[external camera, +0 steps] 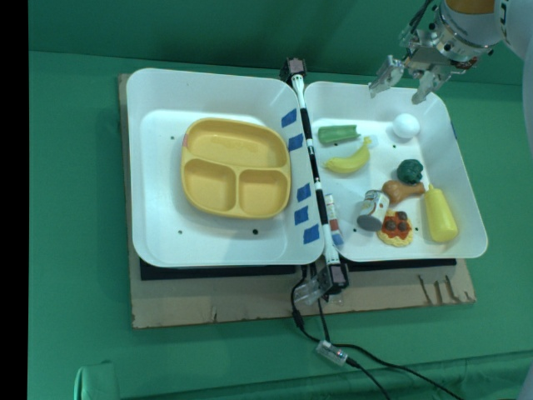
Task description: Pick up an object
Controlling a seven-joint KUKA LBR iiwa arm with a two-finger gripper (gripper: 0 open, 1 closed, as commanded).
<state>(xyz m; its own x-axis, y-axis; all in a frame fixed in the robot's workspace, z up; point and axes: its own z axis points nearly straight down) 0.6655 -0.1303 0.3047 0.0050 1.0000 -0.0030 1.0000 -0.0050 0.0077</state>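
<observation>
Nothing has been picked up yet, as far as the view shows. The claw (407, 80) hangs above the far edge of the right bin (470, 223) with its fingers spread wide and nothing between them. All the candidates lie in that bin: a white ball (405, 125) just below the claw and nearest to it, a green block (336, 133) and a banana (350, 159) toward the divider, then a broccoli piece (409, 171), a drumstick (402, 192), a small can (371, 211), a pizza slice (396, 229) and a yellow bottle (439, 213) nearer the front. The left bin (158, 223) holds a yellow divided tray (236, 167). By my reading the whole job is still ahead: choosing a target, lowering, closing on it and lifting it clear of the counter (75, 223).
</observation>
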